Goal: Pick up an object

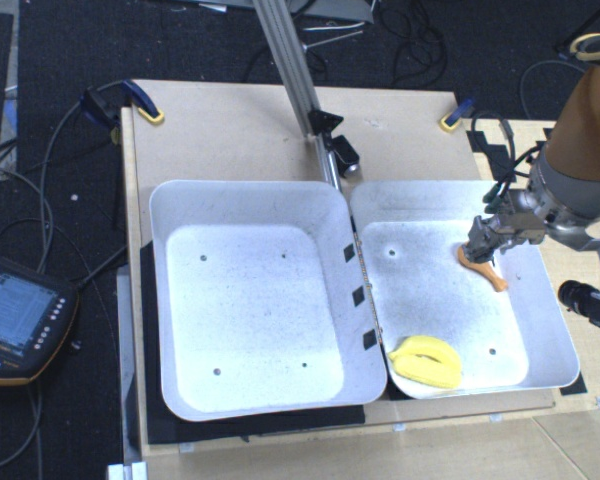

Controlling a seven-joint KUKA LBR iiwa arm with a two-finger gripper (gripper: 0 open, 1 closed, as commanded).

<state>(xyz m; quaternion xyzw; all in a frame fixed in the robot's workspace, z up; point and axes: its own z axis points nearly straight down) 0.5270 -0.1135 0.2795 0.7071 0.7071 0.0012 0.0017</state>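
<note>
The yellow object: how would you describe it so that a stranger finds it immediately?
Look at the right white bin. Along its near edge, by the corner next to the other bin, lies the yellow object, rounded and lumpy. Its only neighbour, the orange piece, is thin, curved and sits farther back under the gripper.

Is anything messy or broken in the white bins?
Nothing looks broken or spilled. A yellow thing lies at the near edge of the right bin, and a small orange thing lies under the gripper.
</note>
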